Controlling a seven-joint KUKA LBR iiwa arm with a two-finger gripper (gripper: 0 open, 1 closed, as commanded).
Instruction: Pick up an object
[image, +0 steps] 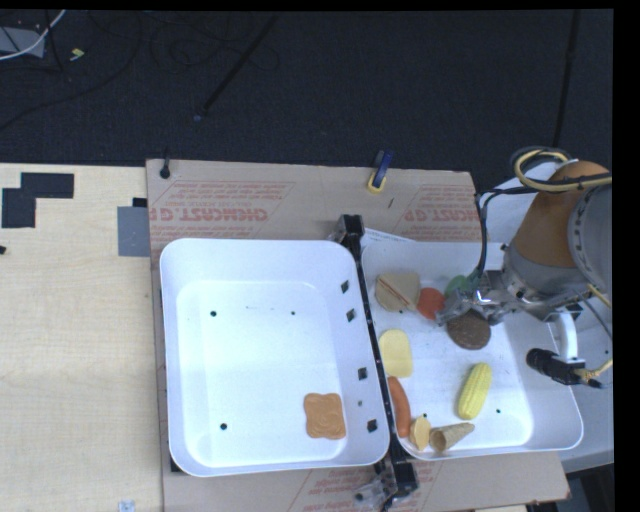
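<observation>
Status entry, pick task: I judged it not yet done, since nothing was lifted clear of either bin. The arm (560, 225) sat at the right of the frame, with the gripper (478, 300) low in the upper part of the right bin (555, 435), just over a brown round disc (468, 331) and next to something green (458, 288) and a small red-orange piece (431, 302). I took the disc or the green item as the likely target, but could not settle which. Whether the hand was released, clenched or grasping anything I could not tell, as the tip was a dark blur against the items beneath it. Other stock in the right bin: tan wedge (397, 291), yellow block (395, 353), orange carrot-like stick (400, 404), corn cob (474, 390), cone (452, 435). Left bin (200, 265): one orange waffle-like piece (325, 415), lower right. Left to do: close on an item and raise it. The green item was half hidden by the gripper, and the arm was cut off at the frame's right.
</observation>
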